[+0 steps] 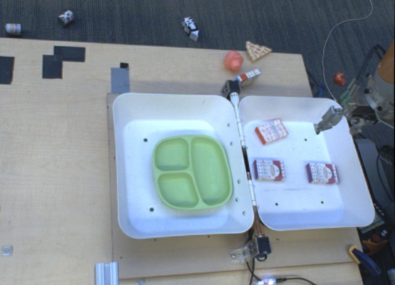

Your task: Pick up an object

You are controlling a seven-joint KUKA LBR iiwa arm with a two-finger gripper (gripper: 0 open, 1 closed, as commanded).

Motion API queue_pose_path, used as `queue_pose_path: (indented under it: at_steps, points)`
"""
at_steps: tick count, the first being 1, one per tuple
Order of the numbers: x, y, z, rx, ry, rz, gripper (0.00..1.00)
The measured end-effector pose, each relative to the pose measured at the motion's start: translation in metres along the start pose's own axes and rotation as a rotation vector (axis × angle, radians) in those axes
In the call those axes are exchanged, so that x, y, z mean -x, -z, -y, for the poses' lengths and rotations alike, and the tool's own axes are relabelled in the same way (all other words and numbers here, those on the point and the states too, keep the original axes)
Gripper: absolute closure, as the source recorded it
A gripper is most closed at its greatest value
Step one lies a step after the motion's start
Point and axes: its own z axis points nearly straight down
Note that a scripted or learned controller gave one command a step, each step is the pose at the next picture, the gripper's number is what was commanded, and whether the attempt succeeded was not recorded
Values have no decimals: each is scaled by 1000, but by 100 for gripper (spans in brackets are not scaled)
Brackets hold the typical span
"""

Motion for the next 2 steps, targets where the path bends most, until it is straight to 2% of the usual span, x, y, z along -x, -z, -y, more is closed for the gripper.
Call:
queue_pose_path:
  at_steps: [1, 2]
  points:
    - [29, -90, 49, -2, -3, 0, 0]
    - [-30, -153, 60, 15, -2, 9, 0]
